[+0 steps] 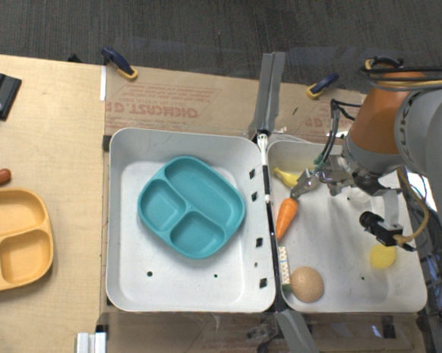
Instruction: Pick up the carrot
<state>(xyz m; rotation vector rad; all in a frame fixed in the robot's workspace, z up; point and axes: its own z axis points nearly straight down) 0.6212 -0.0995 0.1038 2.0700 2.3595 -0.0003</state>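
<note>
the carrot (285, 217) looks like a light, stiff toy with a smooth, tapering body, so it may slip; the safest hold is judged to be across its thicker upper part, just below the green top. it lies in the right bin (394, 298), close against that bin's left wall, its thick end toward the far edge and its point toward the near edge. the gripper (305, 185) hangs just beyond the carrot's thick end, a little toward the bin's middle, with nothing held; whether it is spread or closed i cannot tell
</note>
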